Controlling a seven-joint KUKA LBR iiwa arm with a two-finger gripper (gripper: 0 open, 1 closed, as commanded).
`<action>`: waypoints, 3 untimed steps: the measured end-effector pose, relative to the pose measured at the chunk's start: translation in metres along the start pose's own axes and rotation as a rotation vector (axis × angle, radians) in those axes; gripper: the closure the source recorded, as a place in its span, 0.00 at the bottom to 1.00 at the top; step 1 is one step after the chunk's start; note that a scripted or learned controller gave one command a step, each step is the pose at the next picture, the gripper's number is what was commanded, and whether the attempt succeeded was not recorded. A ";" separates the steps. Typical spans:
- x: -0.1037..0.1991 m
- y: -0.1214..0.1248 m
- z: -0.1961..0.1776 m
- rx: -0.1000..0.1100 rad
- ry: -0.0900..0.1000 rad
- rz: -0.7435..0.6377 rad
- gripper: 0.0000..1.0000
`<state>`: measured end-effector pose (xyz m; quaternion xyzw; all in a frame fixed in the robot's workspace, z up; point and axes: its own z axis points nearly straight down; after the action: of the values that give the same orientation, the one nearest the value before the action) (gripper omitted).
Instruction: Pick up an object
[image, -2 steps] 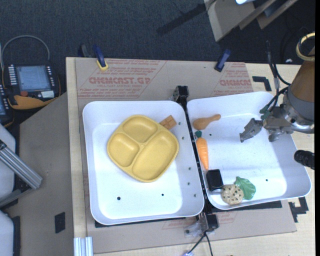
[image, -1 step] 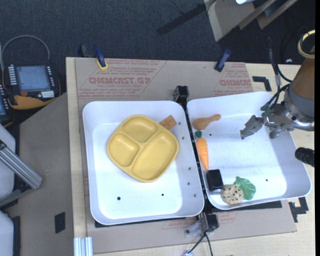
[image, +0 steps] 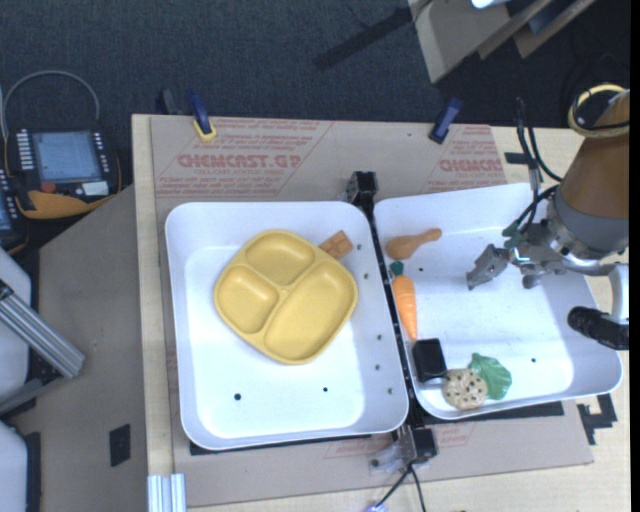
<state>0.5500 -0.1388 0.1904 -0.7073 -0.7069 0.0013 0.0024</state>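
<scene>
bench (image: 300, 150): brown board that carries two shallow white bins side by side, so things can be moved across the shared middle edge.
left bin (image: 200, 400): holds a yellow divided plate (image: 287, 295) near its middle, tilted toward the far right corner; a small brown block (image: 336, 243) touches the plate's far right edge.
right bin (image: 560, 340): its loose things crowd the left edge and near left corner, leaving the arm room to come in from the right.
arm (image: 595, 190): reaches over the right bin's far right part.
gripper (image: 505, 262): fingers spread apart, nothing between them, hovering over bare bin floor near the far edge.
carrot (image: 404, 305): lies along the left edge, likely the easiest pick.
drumstick (image: 413, 243): far left corner, just beyond the carrot.
green leaf (image: 493, 375): near edge, touching the cookie (image: 463, 388).
black block (image: 430, 359): near left corner, just beside the cookie.
</scene>
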 end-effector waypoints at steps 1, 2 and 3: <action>0.002 -0.005 0.060 -0.002 -0.001 0.000 0.00; 0.000 -0.003 0.103 -0.006 -0.003 0.001 0.00; 0.002 0.001 0.088 -0.020 -0.003 0.000 1.00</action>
<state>0.5503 -0.1371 0.1027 -0.7073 -0.7069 -0.0048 -0.0058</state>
